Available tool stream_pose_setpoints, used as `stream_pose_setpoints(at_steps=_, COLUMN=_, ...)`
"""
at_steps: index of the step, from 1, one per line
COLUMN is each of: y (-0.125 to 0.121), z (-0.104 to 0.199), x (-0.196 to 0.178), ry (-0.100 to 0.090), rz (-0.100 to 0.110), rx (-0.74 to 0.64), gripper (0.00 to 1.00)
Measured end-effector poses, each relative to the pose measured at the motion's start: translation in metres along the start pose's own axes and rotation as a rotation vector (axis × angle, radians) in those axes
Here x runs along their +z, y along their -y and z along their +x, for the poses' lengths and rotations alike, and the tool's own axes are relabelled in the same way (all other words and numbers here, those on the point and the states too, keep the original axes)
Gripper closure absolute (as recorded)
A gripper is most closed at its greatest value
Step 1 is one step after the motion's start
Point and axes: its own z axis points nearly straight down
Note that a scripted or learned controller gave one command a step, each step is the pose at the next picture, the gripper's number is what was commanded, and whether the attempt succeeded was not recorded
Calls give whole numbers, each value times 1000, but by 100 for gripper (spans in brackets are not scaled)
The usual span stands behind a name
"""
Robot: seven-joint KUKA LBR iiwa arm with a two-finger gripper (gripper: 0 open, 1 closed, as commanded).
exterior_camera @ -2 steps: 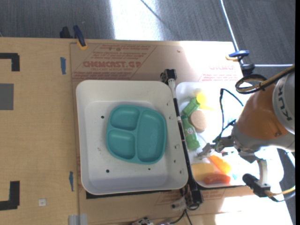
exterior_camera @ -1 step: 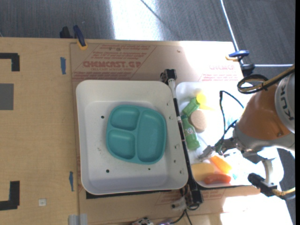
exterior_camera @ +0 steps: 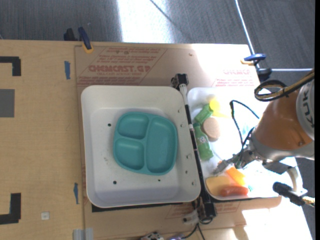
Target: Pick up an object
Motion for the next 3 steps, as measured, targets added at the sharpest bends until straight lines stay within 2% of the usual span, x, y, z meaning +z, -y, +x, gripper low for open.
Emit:
stream_pose_setpoints(at_steps=1, y=0, z=0, x=0, ry=2, rz=-1, rx=-307, gripper=0)
stream_pose_setpoints(at_steps=2, y=0, z=0, x=0, ry=2, rz=-1, rx=-308, gripper=0)
stream_pose_setpoints(at_steps=3, y=-2, z=2, x=0, ry=3, rz=-2, rx=-381, gripper=0)
